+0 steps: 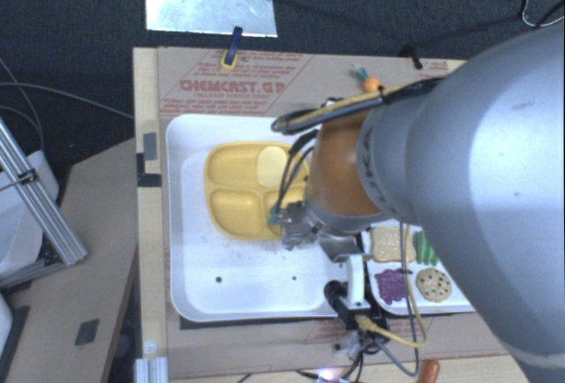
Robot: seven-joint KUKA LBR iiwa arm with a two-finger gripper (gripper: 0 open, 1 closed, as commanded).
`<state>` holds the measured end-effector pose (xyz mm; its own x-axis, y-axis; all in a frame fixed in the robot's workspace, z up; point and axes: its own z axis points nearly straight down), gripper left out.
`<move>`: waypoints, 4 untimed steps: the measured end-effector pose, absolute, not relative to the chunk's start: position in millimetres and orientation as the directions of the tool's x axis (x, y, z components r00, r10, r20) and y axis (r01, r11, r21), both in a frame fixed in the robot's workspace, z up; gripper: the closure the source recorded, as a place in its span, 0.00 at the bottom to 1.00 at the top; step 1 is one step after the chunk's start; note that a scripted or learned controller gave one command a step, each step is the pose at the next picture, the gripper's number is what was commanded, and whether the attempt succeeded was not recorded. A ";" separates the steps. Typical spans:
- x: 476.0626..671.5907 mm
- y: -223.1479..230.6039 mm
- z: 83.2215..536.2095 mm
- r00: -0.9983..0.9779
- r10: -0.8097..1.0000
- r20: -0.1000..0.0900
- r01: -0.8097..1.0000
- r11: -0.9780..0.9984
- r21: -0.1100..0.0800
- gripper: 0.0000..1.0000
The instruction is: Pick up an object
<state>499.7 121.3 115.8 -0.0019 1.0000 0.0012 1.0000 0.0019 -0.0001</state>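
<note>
We saw the tool [296, 231] poised at the yellow tray [238, 187], seemingly to grasp it, its grip hidden.

robotics lab, grey arm [477, 187], white bin [238, 284], loose cables [53, 99]

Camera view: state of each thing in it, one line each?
Yellow plastic divided tray: lying flat in the left white bin, right edge hidden by the arm.
Left white bin: upright on the bench, holding the yellow tray.
Right white bin: mostly covered by the arm; small food-like items show at its front.
Gripper: low over the left bin at the tray's right edge; no object seen in it.
</note>
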 end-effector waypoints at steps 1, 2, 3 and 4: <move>485.6 196.2 82.6 -0.010 1.000 0.002 1.000 0.010 -0.002 1.00; 559.6 192.6 253.5 -0.004 1.000 0.006 1.000 0.004 0.022 1.00; 538.7 236.8 267.5 -0.009 1.000 0.003 1.000 0.009 0.002 1.00; 484.3 234.7 270.8 -0.006 1.000 0.001 1.000 0.006 -0.003 1.00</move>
